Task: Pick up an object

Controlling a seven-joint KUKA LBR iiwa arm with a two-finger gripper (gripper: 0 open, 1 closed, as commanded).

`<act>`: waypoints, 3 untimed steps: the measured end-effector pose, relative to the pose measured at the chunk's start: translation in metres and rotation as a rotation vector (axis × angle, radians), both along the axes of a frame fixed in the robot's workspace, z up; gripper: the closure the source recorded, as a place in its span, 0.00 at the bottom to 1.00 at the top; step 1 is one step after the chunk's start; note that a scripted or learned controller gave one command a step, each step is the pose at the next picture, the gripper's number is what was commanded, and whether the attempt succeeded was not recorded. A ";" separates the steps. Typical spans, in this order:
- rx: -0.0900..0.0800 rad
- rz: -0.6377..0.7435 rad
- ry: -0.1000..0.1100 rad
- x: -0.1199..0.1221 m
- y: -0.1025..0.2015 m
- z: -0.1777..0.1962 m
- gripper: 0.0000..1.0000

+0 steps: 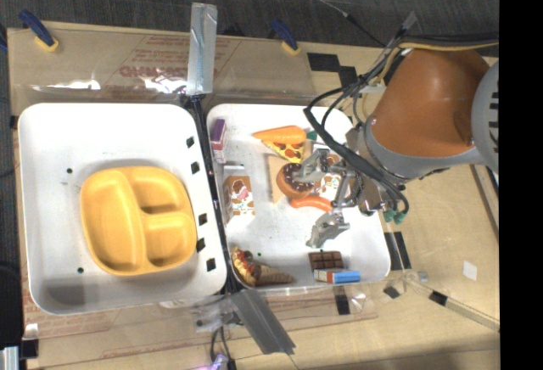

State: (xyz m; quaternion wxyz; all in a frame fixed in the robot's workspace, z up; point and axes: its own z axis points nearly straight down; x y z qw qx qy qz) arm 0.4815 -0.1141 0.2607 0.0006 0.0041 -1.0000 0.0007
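Note:
My gripper (321, 197) hangs over the middle of the right bin (280, 245), its metal fingers spread apart with nothing between them. Directly under it lie a brown chocolate donut (291, 177) and an orange sausage-like piece (310, 202). An orange pizza slice (282, 136) lies towards the bin's far side. A small printed packet (238, 195) sits to the left of the donut. Near the front wall are a chocolate bar (326, 259), a blue-and-white piece (338, 277) and a waffle cone (257, 272). A purple item (218, 134) stands at the bin's far left corner.
The left bin (51, 131) holds a yellow divided plate (137, 218). Black cables (335, 105) loop from the arm over the right bin's far right corner. The orange wrist band (424, 105) covers the bin's right edge.

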 end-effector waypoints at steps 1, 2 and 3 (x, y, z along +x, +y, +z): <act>0.005 0.044 0.010 0.041 -0.066 -0.134 0.00; -0.001 0.068 -0.009 0.070 -0.056 -0.156 0.00; -0.005 0.203 -0.018 0.097 -0.051 -0.160 0.00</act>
